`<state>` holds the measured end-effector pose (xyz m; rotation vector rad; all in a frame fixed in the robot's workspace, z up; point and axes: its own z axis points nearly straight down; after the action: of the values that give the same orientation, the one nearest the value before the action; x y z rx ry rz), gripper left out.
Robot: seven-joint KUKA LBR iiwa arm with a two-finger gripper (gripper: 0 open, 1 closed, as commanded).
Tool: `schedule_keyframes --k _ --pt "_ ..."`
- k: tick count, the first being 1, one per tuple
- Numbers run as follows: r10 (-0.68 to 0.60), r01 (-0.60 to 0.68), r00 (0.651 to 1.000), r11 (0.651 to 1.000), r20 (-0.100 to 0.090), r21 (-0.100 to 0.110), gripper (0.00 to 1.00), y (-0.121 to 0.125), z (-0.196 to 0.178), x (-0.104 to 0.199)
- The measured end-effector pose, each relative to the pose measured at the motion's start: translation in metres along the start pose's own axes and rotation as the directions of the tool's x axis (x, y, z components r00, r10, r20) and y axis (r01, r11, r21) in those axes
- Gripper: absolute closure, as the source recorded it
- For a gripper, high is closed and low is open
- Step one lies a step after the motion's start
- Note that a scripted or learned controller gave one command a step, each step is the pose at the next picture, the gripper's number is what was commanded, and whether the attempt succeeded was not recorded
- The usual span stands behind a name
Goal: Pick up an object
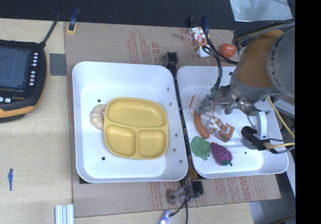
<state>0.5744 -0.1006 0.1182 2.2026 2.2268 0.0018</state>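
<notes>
- The KUKA arm [261,65] reached in from the right and was positioned over the right bin [261,168], with the gripper [214,109] low among the items there.
- The gripper fingers pointed down toward a small printed carton [220,128] and a toy sausage [200,125]; whether the fingers were apart or together could not be determined, as the wrist body and cabling masked them.
- No object was visibly between the fingers, so the pick was judged not yet achieved.
- Candidate objects lay in the right bin: the toy sausage near the bin's left wall, the carton just beside it, a green leafy toy [200,148] and a purple grape bunch [221,153] near the front edge.
- The left bin [90,82] held a yellow divided plate [135,128], with a pale ridged item [97,116] touching its left rim.
- Judged status: approach complete or nearly so. Remaining steps: clamp on one item, lift it clear of the bin, and confirm retention.
</notes>
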Motion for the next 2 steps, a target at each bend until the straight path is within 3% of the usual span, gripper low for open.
schedule_keyframes --k 1,2 --pt "0.006 -0.006 1.0 1.0 -0.005 0.011 0.0 -0.081 0.026 -0.016" --pt "0.005 -0.005 1.0 1.0 -0.006 0.011 0.0 -0.057 0.026 0.007"
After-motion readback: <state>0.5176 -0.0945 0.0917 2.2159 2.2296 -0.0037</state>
